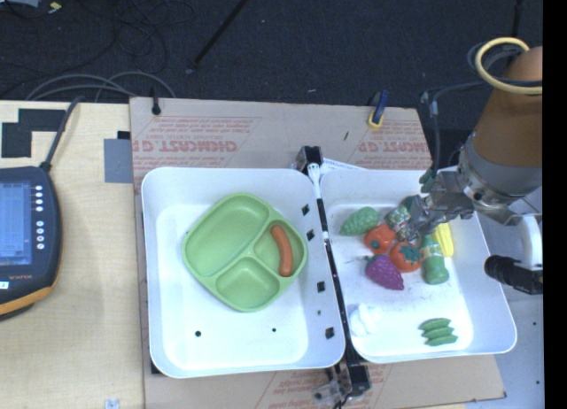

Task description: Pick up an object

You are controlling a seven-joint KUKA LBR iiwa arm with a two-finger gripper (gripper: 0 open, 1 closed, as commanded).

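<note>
The right bin (pixel 496 310) holds a cluster of toy foods: a green leafy piece (pixel 361 220), a red tomato (pixel 380 238), an orange-red piece (pixel 407 257), purple grapes (pixel 384 272), a yellow piece (pixel 444 240), a green piece (pixel 435 269), a green pea pod (pixel 438 331) and a white item (pixel 364 318). My gripper (pixel 416 222) reaches in from the right and hangs low over the cluster, right above the orange-red piece and beside the tomato. Its fingertips blend into the toys beneath them.
The left bin (pixel 168 327) carries a green divided plate (pixel 232 252) with a sausage (pixel 284 250) in its right compartment. A pendant with a screen (pixel 19 226) lies at the far left on the bench. The arm's grey body (pixel 505 146) stands over the right bin's far right corner.
</note>
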